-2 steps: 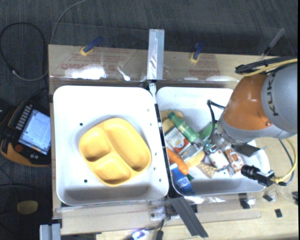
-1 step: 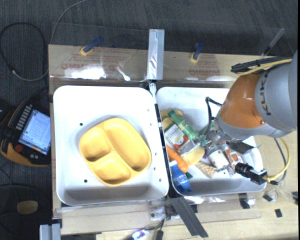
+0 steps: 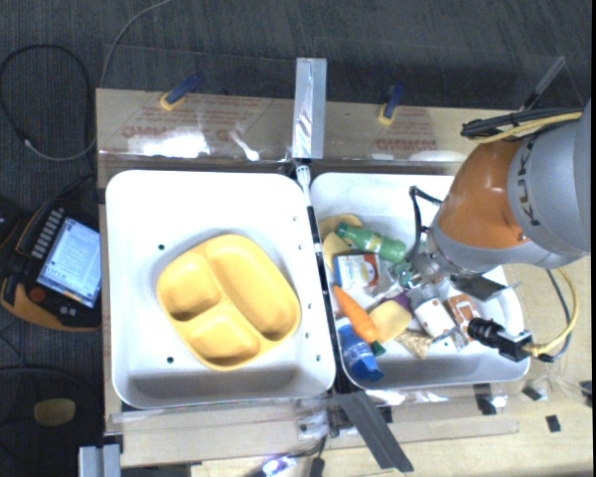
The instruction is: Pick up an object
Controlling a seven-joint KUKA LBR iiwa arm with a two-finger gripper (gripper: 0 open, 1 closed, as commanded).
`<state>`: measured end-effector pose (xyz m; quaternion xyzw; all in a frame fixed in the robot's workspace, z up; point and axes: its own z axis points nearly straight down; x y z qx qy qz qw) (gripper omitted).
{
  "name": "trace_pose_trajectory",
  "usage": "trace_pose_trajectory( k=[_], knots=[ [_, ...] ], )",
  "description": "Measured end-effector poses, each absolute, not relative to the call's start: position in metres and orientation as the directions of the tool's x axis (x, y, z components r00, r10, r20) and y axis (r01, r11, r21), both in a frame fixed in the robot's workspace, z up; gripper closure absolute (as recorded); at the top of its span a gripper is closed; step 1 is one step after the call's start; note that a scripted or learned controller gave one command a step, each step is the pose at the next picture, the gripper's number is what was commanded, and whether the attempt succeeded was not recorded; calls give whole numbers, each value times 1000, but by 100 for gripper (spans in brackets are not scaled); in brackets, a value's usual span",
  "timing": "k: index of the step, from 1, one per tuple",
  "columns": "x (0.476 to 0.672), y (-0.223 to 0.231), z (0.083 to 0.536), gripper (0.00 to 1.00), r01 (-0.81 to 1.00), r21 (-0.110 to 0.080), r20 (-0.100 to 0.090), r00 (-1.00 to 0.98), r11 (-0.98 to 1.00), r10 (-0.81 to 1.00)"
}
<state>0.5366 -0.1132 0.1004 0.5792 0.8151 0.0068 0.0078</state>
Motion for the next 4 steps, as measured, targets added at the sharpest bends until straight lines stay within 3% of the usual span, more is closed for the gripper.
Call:
trace_pose_trajectory(
  k=[1, 2, 3, 4],
  knots=[
    [576, -90, 180, 100, 992, -7, -1, -130, 130, 992],
    [603, -134, 246, 100, 997, -6, -5, 77, -77, 997],
    [521, -118, 220, 100, 973, -7, 0, -229, 229, 973],
    [585, -78, 180, 100, 984, -7, 2, -180, 180, 984]
  ],
)
